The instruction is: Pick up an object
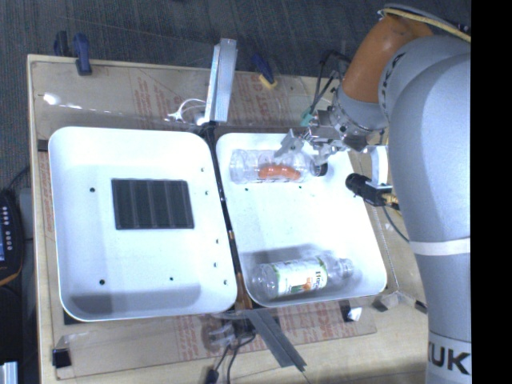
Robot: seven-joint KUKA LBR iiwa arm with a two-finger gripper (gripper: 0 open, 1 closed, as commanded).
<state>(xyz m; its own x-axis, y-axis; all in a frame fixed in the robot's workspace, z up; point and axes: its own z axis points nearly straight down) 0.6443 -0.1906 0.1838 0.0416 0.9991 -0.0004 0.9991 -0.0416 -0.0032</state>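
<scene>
**Robot gripper low over a clear bottle at the far end of the right bin**

Seen from above at a slant, a wooden bench (48, 214) holds two shallow white bins side by side. The left bin (72, 174) holds a dark ribbed rectangular panel (152, 204), lying flat near its middle.

The right bin (360, 230) holds two clear plastic bottles. One bottle with an orange band (260, 168) lies on its side along the far wall of the bin. The other, a bottle with a green and orange label (300, 277), lies on its side against the near wall, its cap pointing to the right. The two bottles are well apart, with bare white bin floor between them.

A large grey arm (432, 158) with an orange band above the wrist comes in from the right. Its gripper (300, 154) sits at the right-hand end of the far bottle, right beside or touching it. From where I stand, the metal parts and the clear plastic blur together, so I cannot tell how far apart the fingers are, nor whether they have hold of the bottle. The bottle looks to be resting in the bin.

Blue clamps (82, 53) grip the far edge of the bench.
</scene>
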